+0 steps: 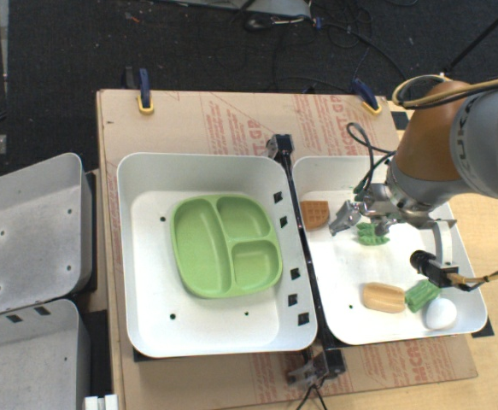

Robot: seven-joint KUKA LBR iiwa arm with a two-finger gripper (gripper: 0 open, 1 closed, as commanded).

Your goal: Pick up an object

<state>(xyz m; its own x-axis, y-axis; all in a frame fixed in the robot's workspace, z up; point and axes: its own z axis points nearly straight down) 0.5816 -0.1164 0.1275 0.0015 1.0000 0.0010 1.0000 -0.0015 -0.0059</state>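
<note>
White egg-shaped object (441, 313) sits at the right bin's (342, 171) 5 o'clock; gripper (364, 220) partly hides a green item (372, 235), finger state indeterminable.

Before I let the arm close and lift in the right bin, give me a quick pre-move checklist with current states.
1. Pincer over the right bin: ok.
2. Target close by: ok; small green object lies just below the pincer.
3. Object between the pincer's fingers: cannot tell.
4. Neighbours apart from the target: ok; waffle-like brown piece sits to the left, tan bun-shaped item, green block and white ball lie nearer the front.
5. Green divided plate in the left bin, out of the way: ok.
</note>
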